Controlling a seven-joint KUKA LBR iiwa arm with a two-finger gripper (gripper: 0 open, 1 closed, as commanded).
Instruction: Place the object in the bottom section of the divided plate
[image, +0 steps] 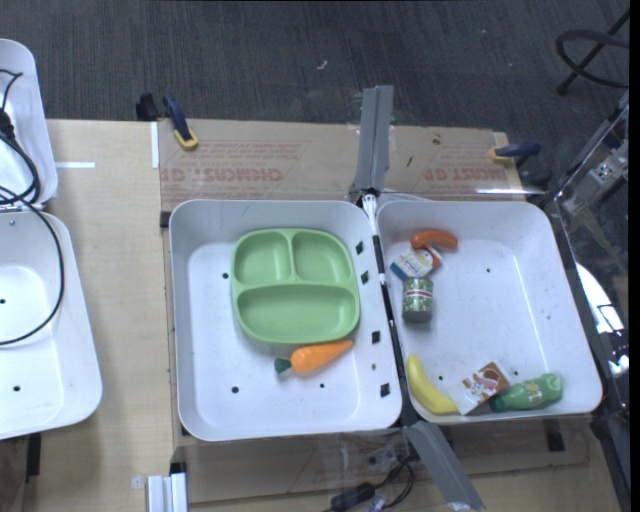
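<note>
Plate (295, 312): green, divided, sitting flat in the upper middle of the left bin (186, 330); two small sections are facing the top of the frame and one wide section is facing the bottom.
Bottom section: lying bare, nothing resting in it.
Carrot (318, 356): toy, orange with a green stub, lying on the bin floor just below the plate's lower rim; it is tilting slightly, thin tip pointing right and up, and seems to be touching the rim, though I cannot tell for sure. It is sitting outside the plate.
Right bin (520, 300): holding the other things, well apart from the plate.
Sausage (433, 239): orange-red, lying near the bin's upper left corner.
Pouch (415, 264): white, lying just below the sausage.
Jar (418, 300): small, green label, sitting just below the pouch.
Banana (430, 388): yellow, curving along the lower left corner.
Packet (484, 384): small, brown and white, lying between the banana and the bottle.
Bottle (527, 393): green, lying on its side at the lower right.
Cardboard (250, 165): lying under both bins, red print showing.
Clamp (180, 125): blue and yellow, gripping the cardboard's upper left edge.
Cable (40, 300): black, looping over a white tub at the left of the frame.
</note>
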